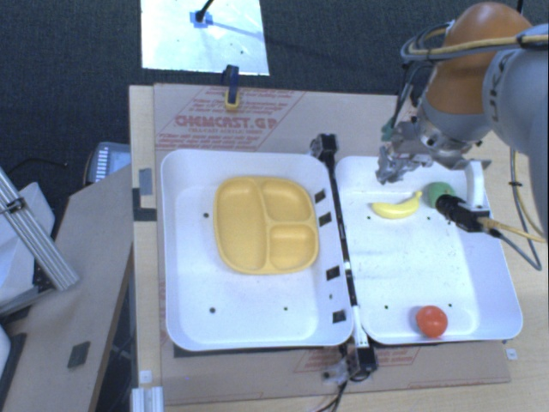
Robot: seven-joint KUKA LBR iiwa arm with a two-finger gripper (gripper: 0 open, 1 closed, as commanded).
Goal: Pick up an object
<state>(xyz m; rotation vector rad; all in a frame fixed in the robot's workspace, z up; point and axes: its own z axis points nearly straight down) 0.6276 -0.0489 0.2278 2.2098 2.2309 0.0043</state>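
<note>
A yellow banana (395, 206) lies in the right bin (446, 264) near its far edge. Beside it to the right sits a green round object (437, 191), partly hidden by a black part. A red-orange ball (431, 320) rests near the bin's front edge. My gripper (390, 172) hangs just above and behind the banana's left end, pointing down. Nothing shows between its fingertips.
The left bin (184, 256) holds a yellow divided plate (264, 224). A black clipped divider (336, 239) runs between the two bins. A black cylinder with cables (459, 211) juts over the right bin's far right. The arm's orange band (480, 33) looms above.
</note>
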